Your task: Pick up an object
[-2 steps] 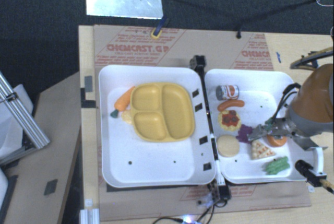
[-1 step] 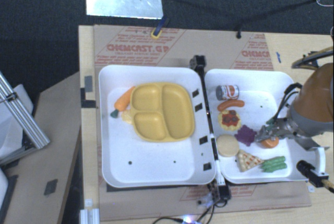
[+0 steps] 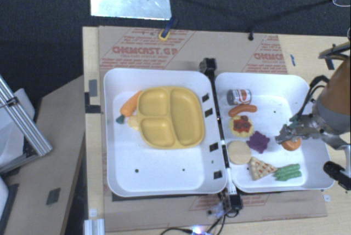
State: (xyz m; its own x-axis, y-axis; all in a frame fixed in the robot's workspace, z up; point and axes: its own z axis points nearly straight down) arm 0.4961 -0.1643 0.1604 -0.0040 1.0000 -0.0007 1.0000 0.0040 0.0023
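Grey arm w/ orange band comes in from the right, its two-finger gripper [image 3: 289, 138] low over the right-hand shallow white bin [image 3: 274, 89], near that bin's right edge. Can't tell if the fingers are open or closed; the metal tips blur together. A small orange round toy [image 3: 292, 144] sits right under/against the tips, partly hidden by them, so no saying it's held. Rest of that bin: small red-and-white can [image 3: 239, 96] near the top-left corner, red hot-dog toy [image 3: 242, 110] just below it, round red-and-yellow pizza-like piece [image 3: 242, 126] under that, purple spiky toy [image 3: 258, 142] just beside it twd the centre, tan round biscuit [image 3: 239, 152] by the left edge, pizza-slice wedge [image 3: 260, 167] & green bean pods [image 3: 287, 172] along the bottom edge. Left-hand white bin [image 3: 159, 184] holds a yellow three-section plastic plate [image 3: 169, 117] about centre, w/ an orange toy carrot [image 3: 129, 104] touching the plate's left side.
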